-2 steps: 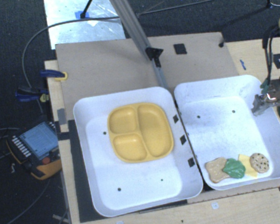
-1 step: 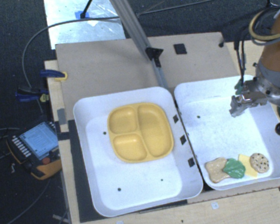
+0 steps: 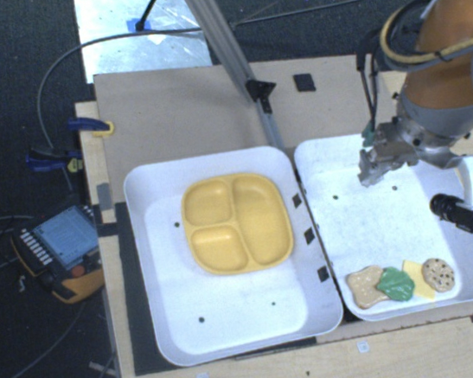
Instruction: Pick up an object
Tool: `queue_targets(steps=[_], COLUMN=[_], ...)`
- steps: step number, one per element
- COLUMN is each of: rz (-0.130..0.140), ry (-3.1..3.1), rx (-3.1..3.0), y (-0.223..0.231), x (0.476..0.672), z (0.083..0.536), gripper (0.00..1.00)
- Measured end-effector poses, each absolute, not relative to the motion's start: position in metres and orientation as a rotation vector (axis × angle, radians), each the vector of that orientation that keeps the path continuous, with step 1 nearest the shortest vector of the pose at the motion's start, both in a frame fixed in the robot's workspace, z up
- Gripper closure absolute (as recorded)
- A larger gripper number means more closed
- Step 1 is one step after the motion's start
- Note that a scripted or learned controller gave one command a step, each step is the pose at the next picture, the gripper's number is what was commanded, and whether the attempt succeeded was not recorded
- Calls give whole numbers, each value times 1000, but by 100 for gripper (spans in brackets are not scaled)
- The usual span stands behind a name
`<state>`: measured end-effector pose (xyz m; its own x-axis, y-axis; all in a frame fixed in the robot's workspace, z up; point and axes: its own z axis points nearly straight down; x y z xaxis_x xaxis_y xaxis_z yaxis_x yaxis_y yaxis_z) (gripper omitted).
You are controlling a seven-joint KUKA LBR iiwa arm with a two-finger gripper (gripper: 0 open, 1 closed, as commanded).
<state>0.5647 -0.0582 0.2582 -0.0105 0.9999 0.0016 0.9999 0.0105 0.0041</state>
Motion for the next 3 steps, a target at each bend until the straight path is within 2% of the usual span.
queue_targets(steps=[3], rz=[5], ry=[2233], rx=[2209], y=[104], x=[619], z=[219], gripper=[100])
